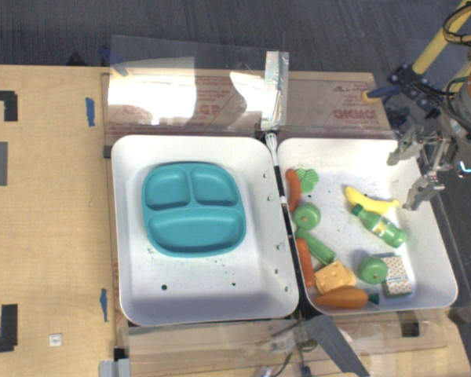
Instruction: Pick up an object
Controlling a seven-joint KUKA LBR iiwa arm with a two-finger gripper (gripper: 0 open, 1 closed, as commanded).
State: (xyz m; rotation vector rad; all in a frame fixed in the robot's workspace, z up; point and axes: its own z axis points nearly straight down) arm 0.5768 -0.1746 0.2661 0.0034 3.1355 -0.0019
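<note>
Cardboard-brown worktop (39, 234) below me, two white bins side by side. Left bin (133, 289) carries a teal divided plate (194, 210). Right bin (436, 250) is crowded: yellow banana (365, 201) touching a green bottle (383, 227), orange carrot (341, 298), cheese wedge (334, 276), green apple (373, 269). My end effector (424, 183) hovers at that bin's right rim, fingers parted, gripping nothing, banana just beside.
</note>
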